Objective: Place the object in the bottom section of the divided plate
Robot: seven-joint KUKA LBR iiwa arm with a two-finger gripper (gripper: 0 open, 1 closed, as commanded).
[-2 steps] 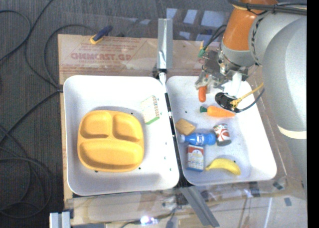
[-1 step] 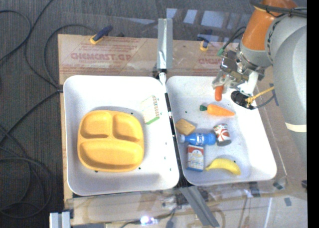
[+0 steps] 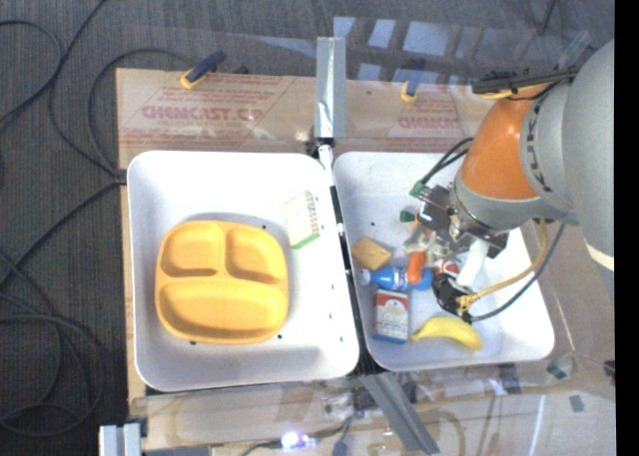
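Nearest us, at the lower edge of the right bin (image 3: 519,344), we see a yellow banana (image 3: 448,333) lying on its side, and just left of it a small red and white carton (image 3: 391,316) standing close to the bin's left wall. A little farther up we find a blue bottle with an orange cap (image 3: 391,277) lying flat, with a tan block (image 3: 370,251) just above its left end. The gripper (image 3: 446,256) hangs over this cluster, low in the right bin, with dark cables looping beneath it; we cannot tell how it is set or whether anything is caught in it, since the wrist hides that part. In the left bin (image 3: 150,185) we see the yellow divided plate (image 3: 224,281), its wide bottom section facing us and two smaller sections beyond. A pale green and white card (image 3: 301,219) lies just past the plate's upper right corner. Farther still, the grey arm with its orange band (image 3: 504,150) comes in from the right
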